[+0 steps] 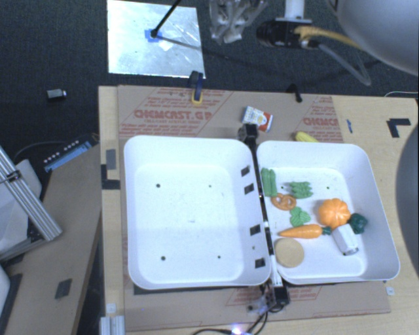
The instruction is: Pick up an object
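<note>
Your largest surfaces are the bench (pixel 78 196) and the cardboard sheet (pixel 170 111) on it, which carries both bins. The left bin (pixel 141 196) gives you a bare white floor. The right bin (pixel 373 196) holds everything on offer, crowded towards the divider side and the middle.

The grey arm (pixel 383 29) bulks in at the top right. The gripper (pixel 229 19) hangs blurred at the top edge, beyond the bench and well apart from both bins. You cannot tell how its jaws stand, and nothing shows in its grasp.

In the right bin the orange pumpkin (pixel 334 211) sits mid-floor, the white can (pixel 346 240) just below it and the dark broccoli (pixel 358 223) beside both. The carrot (pixel 302 231) lies crosswise, its tip near the can. The tan cookie (pixel 289 252) rests near the front wall, close to the divider. The pea pod (pixel 268 182) lies along the divider wall, with the pretzel (pixel 283 201) and the green bunch (pixel 299 190) just beside it. The far right corner is open floor
</note>
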